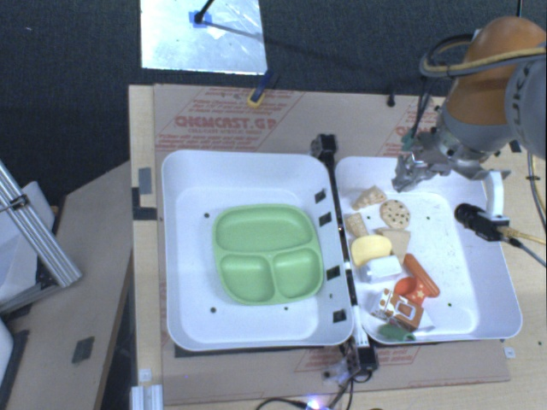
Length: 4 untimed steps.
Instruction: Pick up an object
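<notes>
My gripper (408,180) hangs over the far edge of the right bin (487,280), just above and right of a tan wedge-shaped piece (370,197) and a round chocolate-chip cookie (394,213). Nothing shows between its tips. Below the cookie, along the bin's left side, lie a tan cracker (355,225), a yellow lemon-like piece (371,248), a white block (382,268), an orange carrot-like piece (420,275), a red piece (409,293) and a small patterned box (397,311).
The left bin (184,229) holds a green three-compartment tray (266,254). A black divider strip (335,229) runs between the bins. A black cylinder on a white bracket (479,220) sticks out over the right bin's right side. A shiny metal sheet (203,26) lies behind.
</notes>
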Each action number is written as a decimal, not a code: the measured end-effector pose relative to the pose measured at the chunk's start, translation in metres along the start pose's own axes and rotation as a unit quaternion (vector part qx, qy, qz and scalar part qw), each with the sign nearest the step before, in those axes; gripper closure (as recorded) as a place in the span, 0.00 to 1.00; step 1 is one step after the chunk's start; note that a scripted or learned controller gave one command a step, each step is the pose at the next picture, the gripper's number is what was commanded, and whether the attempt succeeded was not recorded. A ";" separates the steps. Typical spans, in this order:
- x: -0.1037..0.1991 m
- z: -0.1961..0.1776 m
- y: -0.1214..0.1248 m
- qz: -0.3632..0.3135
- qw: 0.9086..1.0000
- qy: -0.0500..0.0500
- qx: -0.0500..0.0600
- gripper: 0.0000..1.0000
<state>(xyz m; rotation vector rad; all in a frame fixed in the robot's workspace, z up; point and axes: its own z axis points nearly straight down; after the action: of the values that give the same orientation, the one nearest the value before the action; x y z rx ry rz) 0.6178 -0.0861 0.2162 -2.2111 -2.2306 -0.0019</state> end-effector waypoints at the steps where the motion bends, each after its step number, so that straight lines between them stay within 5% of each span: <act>1: 0.037 -0.012 -0.035 0.000 1.000 0.000 0.001 1.00; 4: 0.126 -0.009 -0.117 0.001 1.000 0.000 0.001 1.00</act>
<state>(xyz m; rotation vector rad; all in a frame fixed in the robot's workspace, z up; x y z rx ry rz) 0.5000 0.0390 0.2257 -2.2126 -2.2277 0.0011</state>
